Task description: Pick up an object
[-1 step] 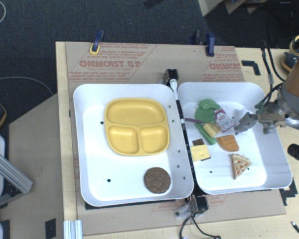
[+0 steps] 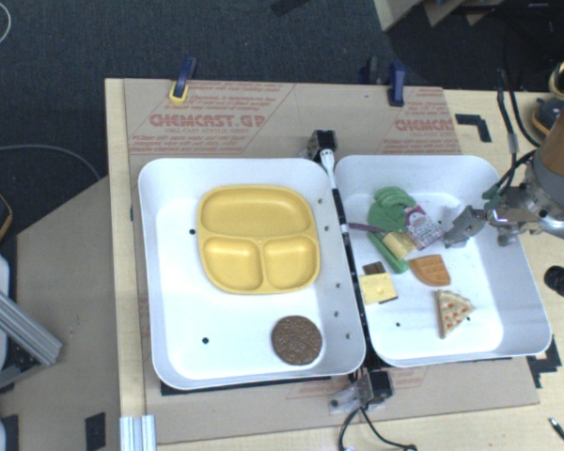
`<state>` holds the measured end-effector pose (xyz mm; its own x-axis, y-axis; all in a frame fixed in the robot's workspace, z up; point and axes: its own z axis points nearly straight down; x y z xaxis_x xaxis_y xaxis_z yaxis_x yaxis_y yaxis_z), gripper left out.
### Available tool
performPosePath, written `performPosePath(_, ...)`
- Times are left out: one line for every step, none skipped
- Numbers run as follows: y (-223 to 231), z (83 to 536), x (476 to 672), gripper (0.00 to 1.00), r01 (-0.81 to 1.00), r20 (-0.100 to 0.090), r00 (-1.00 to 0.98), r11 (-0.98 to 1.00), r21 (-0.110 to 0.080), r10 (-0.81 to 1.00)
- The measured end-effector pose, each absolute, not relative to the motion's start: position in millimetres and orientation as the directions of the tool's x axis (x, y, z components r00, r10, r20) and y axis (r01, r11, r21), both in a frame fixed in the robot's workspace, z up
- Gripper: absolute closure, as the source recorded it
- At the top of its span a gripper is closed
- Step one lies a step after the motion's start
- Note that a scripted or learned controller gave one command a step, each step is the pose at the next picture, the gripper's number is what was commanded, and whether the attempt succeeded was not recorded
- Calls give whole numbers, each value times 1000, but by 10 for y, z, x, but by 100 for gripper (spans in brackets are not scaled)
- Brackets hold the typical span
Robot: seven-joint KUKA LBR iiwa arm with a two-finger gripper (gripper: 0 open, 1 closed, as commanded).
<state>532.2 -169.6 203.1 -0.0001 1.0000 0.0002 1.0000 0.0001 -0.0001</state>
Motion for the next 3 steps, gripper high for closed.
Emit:
performPosePath(-1665,1457,5408,0,1000,2,-1,1,-6,1000)
performPosePath(-1587,988,5436,0,1000,3,0,0,-7,1000)
performPosePath(-1587,847,5438,0,1000,1,0,0,-2,1000)
